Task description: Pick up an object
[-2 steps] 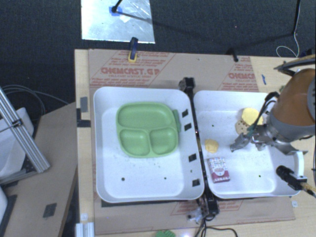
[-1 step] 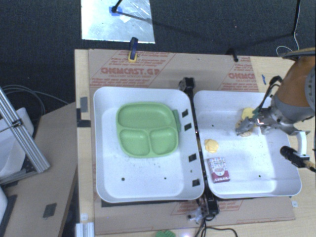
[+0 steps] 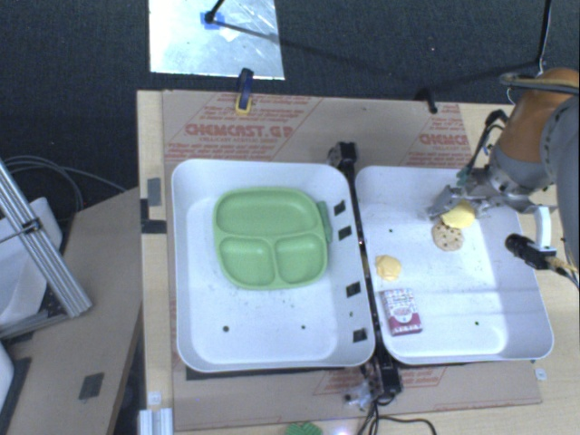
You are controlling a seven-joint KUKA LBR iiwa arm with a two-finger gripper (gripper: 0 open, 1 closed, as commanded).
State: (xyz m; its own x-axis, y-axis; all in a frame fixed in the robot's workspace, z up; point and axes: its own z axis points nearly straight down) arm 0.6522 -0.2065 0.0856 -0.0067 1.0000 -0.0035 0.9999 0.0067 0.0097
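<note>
— Two white bins sat side by side on the bench, the left bin and the right bin. What did each hold?

— One green tray with three compartments lay in the left one. Four small things lay in the right one: one red and white packet near the front wall, one round brown cookie, one yellow piece just above the cookie and touching it, and one smaller yellow lump between cookie and packet.

— Anything hard to make out?

— One arm came in from the right, cut off by the frame edge. What the yellow pieces were, I could not say.

— And the gripper?

— It sat low in the right bin, right at the upper yellow piece, which showed at its tips. Whether it was clamped on that piece or merely resting against it, I cannot tell. The cookie lay just below the tips, the lump and packet well apart toward the front.
</note>
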